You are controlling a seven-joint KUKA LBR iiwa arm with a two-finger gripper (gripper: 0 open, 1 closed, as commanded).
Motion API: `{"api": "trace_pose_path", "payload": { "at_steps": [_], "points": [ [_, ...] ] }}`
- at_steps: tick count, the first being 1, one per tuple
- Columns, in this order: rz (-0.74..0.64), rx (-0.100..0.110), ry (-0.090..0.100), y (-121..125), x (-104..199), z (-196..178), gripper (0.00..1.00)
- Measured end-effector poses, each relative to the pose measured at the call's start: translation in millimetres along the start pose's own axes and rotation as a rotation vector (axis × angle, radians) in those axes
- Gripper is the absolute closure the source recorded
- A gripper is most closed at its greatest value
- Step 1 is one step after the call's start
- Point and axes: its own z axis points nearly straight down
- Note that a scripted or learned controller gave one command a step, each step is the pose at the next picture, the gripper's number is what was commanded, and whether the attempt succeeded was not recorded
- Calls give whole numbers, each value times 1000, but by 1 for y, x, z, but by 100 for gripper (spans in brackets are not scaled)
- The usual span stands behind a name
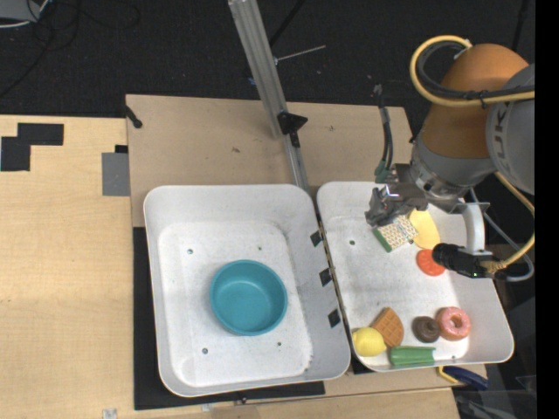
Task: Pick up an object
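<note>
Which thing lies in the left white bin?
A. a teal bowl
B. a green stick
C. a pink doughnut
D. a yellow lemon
A: the teal bowl sits alone in the left bin, while the pink doughnut, the lemon and the green stick all lie in the right bin.

The left bin point(166, 225) holds a bowl point(249, 297) near its middle. In the right bin point(349, 269), a packet point(397, 232) lies near the back edge; along the front edge sit a lemon point(369, 341), a cookie point(389, 326), two doughnuts point(427, 328) point(454, 322) and a marker point(411, 355).
</note>
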Motion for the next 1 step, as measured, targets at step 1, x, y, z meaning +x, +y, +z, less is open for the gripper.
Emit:
{"api": "trace_pose_path", "payload": {
  "at_steps": [1],
  "points": [
    [0,0,0,10,54,-8,100]
  ]
}}
